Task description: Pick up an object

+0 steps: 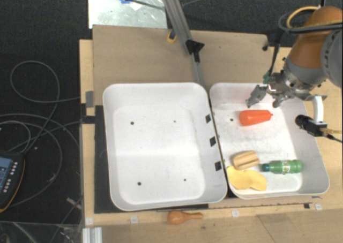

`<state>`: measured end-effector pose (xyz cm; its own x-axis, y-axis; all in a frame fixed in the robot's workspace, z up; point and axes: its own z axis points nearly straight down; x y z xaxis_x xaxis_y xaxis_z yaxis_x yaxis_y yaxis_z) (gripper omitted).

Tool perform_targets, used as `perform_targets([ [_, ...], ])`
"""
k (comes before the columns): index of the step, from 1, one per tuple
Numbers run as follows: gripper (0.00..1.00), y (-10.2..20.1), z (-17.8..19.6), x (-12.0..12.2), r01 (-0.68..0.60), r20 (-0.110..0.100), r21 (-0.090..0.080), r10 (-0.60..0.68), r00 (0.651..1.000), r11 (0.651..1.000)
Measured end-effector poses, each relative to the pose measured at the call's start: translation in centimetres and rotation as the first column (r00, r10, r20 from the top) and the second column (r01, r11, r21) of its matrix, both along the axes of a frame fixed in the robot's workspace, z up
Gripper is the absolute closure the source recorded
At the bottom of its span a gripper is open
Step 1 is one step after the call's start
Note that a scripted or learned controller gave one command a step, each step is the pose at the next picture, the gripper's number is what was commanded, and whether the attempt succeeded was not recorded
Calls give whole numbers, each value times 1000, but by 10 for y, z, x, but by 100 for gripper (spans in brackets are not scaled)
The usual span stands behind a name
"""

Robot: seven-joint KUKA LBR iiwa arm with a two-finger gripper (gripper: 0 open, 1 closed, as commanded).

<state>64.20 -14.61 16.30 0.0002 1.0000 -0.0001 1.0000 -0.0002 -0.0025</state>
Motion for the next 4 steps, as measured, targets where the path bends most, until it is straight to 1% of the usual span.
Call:
perform_targets([
  [1, 0, 5, -42, -2, 0, 2, 0, 0, 1000, 1000],
  [2, 100, 4, -29, -1, -1, 8, -1, 1, 1000, 1000],
  [3, 100, 4, 32, -7, 0, 11, -2, 0, 1000, 1000],
  [4, 100, 13, 93, -6, -7, 12, -2, 7, 1000, 1000],
])
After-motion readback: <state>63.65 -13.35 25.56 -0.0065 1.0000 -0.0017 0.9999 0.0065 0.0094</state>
